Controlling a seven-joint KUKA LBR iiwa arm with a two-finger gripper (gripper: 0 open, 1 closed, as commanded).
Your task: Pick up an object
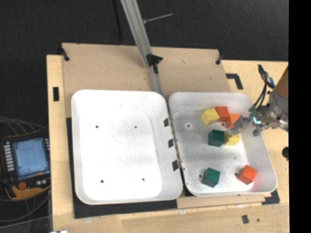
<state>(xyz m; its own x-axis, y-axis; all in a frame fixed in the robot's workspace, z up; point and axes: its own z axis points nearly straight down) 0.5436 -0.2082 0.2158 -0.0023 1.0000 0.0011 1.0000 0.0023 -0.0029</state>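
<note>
I see the right bin (pixel 257 166) holding a cluster of blocks (pixel 217 138) near its far edge, the claw (pixel 236 125) low among them; whether it's apart or together I can't tell. I'd centre on one block before closing, since neighbours crowd it.

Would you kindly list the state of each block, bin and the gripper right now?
yellow block: resting in right bin
orange block: beside it
green block: resting, mid-bin
second green block: lying apart, near front
red-orange block: lying apart, front corner
gripper: low over the cluster
</note>
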